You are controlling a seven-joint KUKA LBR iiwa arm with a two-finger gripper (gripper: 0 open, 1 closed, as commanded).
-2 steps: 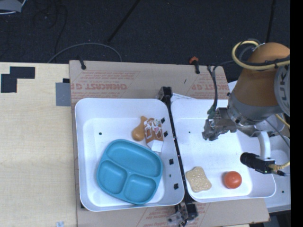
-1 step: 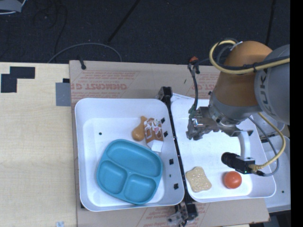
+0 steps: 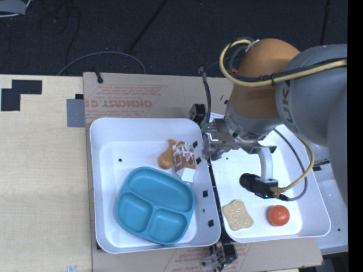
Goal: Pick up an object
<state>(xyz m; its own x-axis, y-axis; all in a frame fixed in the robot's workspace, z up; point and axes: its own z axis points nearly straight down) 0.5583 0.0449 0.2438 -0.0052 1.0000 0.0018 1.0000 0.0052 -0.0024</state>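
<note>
Overhead, the grey arm with its orange band reaches in from the right and covers the upper part of the right shallow white bin. The two-finger gripper sits low at the divider between the two bins, near the top inner corner. Its state cannot be read: the wrist body hides it, and I cannot tell whether it touches or holds anything.

Left white bin: a blue three-compartment plastic tray lies flat across the lower half, close to the bottom wall. Above it, just beside the divider, lie a small orange-brown rounded item and a brown-and-white patterned packet, touching each other. The packet is near the gripper.

Right bin: a tan toast-shaped slice lies near the lower left corner, a red round tomato-like ball to its right, apart from it. A black cable connector hangs above them. Open floor shows along the left bin's left side and the right bin's lower right.
</note>
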